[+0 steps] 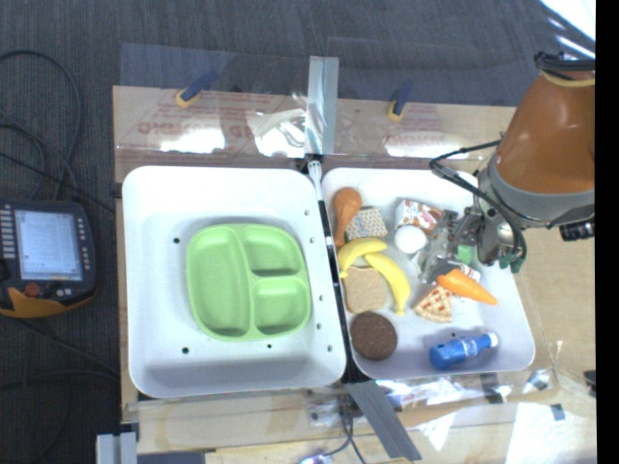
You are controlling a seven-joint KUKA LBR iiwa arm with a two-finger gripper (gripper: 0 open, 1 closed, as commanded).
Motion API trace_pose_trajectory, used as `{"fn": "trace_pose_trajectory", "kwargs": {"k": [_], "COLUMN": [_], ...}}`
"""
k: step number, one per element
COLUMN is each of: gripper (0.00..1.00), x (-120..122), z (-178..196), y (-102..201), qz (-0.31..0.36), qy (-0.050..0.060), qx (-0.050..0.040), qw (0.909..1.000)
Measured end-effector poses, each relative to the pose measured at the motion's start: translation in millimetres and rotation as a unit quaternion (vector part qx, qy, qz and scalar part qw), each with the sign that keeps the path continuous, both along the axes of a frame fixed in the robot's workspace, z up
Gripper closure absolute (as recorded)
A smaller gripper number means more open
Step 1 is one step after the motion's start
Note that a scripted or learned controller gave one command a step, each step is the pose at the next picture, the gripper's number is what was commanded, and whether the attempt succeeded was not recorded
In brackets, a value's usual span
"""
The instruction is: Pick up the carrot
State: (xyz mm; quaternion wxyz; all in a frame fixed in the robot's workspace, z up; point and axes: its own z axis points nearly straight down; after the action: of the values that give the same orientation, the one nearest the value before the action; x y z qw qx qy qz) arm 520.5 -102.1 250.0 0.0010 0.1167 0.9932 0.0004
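Gripper [447, 259] hovering just over tapered orange plastic carrot [468, 287], finger state unclear; crowding triangular waffle-patterned pizza slice [434, 304] is risking a mis-grab.

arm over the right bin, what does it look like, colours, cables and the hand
The arm has a broad orange band above a grey wrist ring. Thin black cables loop off its left side. The hand is a small cluster of grey and silver metal parts with a green patch beside it; finer detail is too blurred to tell.
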Motion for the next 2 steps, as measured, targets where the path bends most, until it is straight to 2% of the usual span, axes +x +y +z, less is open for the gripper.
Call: {"fn": "trace_pose_trajectory", "kwargs": {"k": [1, 2], "gripper": [1.0, 1.0], "x": [19.3, -11.1], "z": [6.7, 27.4], "y": [-82.1, -48.0], "qz": [0.107, -0.047], "qy": [0.0, 0.0], "qx": [-0.0013, -0.0004], "qw": [0.9943, 0.9989]}}
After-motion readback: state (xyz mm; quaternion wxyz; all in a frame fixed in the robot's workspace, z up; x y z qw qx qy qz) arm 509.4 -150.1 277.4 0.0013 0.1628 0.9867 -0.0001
